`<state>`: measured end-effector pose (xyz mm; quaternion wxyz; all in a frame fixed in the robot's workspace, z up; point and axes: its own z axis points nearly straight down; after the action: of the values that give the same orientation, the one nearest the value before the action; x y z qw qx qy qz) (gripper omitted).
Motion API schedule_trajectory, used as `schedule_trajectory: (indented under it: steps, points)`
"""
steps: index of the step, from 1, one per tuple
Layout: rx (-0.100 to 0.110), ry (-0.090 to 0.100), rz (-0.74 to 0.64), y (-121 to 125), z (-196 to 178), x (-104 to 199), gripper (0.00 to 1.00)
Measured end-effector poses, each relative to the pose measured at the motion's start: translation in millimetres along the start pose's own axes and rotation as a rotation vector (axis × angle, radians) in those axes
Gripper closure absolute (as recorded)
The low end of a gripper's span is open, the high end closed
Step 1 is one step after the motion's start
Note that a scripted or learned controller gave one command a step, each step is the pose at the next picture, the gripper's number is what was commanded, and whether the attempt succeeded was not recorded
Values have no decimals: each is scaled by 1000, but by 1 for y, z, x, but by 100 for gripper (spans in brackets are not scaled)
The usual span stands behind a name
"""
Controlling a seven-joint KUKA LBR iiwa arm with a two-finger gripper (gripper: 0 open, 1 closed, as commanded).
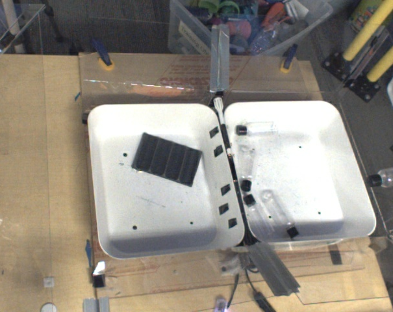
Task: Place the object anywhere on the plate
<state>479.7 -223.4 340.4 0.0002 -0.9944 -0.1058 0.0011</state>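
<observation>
A dark, flat, ribbed rectangular plate [167, 159] lies tilted in the upper middle of the left bin [112, 233]. Several small see-through pieces lie in the right bin [352, 220]. One is a clear tube with a black cap [254, 129] near the bin's back left. A clear piece with a black end [245, 187] rests against the divider. Another clear piece [269, 202] lies just right of that one. A small black-tipped bit [291, 231] sits at the front wall.
A metal rail [219, 57] runs from the back to the divider between the bins. Behind the bench stands a clear tub of coloured toys [248, 8]. Yellow tubes [375, 21] lean at the back right. A small grey knob [383, 179] shows at the right bin's edge.
</observation>
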Motion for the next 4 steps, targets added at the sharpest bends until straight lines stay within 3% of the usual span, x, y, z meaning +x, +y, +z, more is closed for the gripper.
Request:
schedule_trajectory:
  steps: [2, 3, 4]
  points:
    - [-3, 1, -560, 0, -71, 1, 100]
    - [-3, 2, -719, -6, -87, 2, 100]
    - [2, 0, -951, -8, -53, 2, 100]
